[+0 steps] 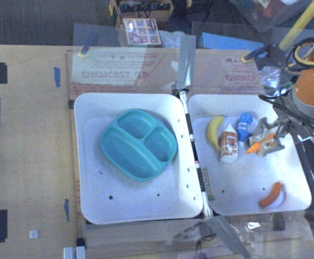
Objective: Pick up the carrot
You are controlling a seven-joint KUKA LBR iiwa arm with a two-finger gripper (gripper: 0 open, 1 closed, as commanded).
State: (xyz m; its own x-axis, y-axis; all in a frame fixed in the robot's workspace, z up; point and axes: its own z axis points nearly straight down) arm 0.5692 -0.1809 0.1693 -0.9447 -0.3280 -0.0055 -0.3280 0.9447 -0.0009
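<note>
The carrot [254, 147] is a small orange piece in the right bin [238, 201], just right of the blue bottle [245, 124]. My gripper [268, 137] reaches in from the right edge under the orange wrist band. Its metal fingers [263, 127] sit on either side of the carrot's right end and are shut on it. The carrot's left tip pokes out toward the small carton [229, 145]. I cannot tell whether the carrot is off the bin floor.
A banana [214, 130] lies left of the carton. A reddish sausage [271, 194] rests near the right bin's front right corner. The left bin [92, 198] holds a teal divided plate [119, 163]. Boxes and clutter stand behind the bins.
</note>
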